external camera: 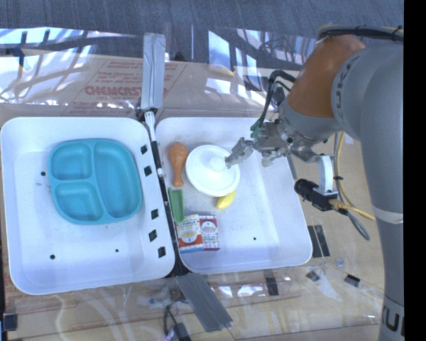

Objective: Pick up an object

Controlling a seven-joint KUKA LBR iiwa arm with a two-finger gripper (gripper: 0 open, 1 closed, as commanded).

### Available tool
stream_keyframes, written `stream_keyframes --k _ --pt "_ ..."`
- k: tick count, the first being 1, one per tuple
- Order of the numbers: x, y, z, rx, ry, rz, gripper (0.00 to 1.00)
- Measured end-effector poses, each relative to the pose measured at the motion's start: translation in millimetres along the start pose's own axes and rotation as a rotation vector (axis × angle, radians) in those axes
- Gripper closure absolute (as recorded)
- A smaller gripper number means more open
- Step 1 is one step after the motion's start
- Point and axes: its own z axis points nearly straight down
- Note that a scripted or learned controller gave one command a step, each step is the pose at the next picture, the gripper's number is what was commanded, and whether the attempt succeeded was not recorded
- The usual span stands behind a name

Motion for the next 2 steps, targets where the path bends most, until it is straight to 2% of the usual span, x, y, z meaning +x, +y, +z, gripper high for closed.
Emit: stream_keyframes --k 1,2 --pt "-40.2 -5.9 -18.8 -0.002 -0.002 0.224 0.0" --pt "-20.3 -11.8 77.2 -0.024 -0.003 0.135 0.0"
